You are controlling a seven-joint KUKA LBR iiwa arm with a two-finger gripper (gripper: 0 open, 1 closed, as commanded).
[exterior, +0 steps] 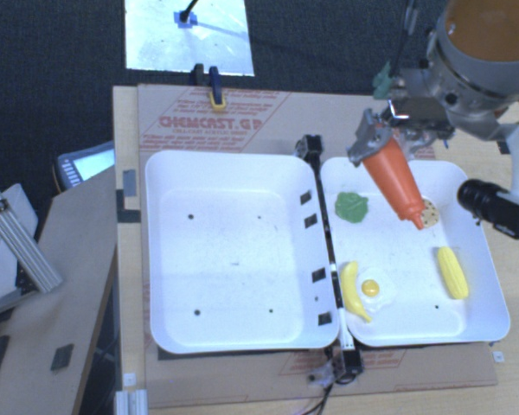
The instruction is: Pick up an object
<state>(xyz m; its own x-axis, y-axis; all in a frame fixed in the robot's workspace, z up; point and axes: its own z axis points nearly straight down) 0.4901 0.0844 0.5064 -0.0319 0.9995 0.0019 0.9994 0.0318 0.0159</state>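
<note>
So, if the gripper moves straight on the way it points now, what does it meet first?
Probably the round cookie: the carrot held in the gripper points down at it, its tip looking just above, though depth is unclear.

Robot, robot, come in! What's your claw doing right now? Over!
Claw shut on orange plastic carrot, lifted above right white bin. Green leafy toy, yellow corn cob, yellow banana, fried egg toy below. Nothing blocking.

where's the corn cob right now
The corn cob lies in the right bin near its right wall, right of the fried egg and banana, below the cracker.
</note>
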